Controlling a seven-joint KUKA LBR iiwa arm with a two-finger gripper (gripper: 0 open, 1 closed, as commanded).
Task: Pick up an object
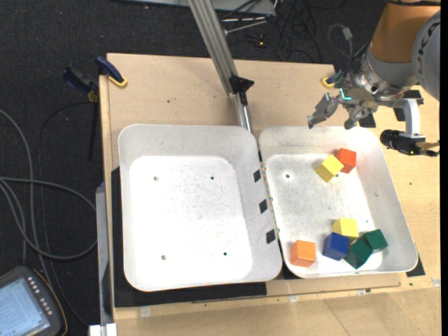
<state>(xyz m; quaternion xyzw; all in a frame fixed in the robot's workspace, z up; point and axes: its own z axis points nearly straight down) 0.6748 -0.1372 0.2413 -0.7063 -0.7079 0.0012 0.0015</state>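
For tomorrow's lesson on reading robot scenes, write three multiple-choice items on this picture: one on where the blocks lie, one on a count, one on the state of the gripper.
1. Which bin holds the blocks?
A. The left bin
B. The right bin
C. Both bins

2. How many yellow blocks are there?
A. One
B. Two
C. Four

3. What is the gripper doing?
A. Hanging open above the far rim of the right bin, holding nothing
B. Shut on the blue block
C. Pressing on the floor of the left bin

Answers:
1. B: every block, from the orange block to the red block, lies in the right bin.
2. B: one yellow block lies beside the red one, another yellow block sits next to the blue block.
3. A: the gripper has its fingers spread with nothing between them.
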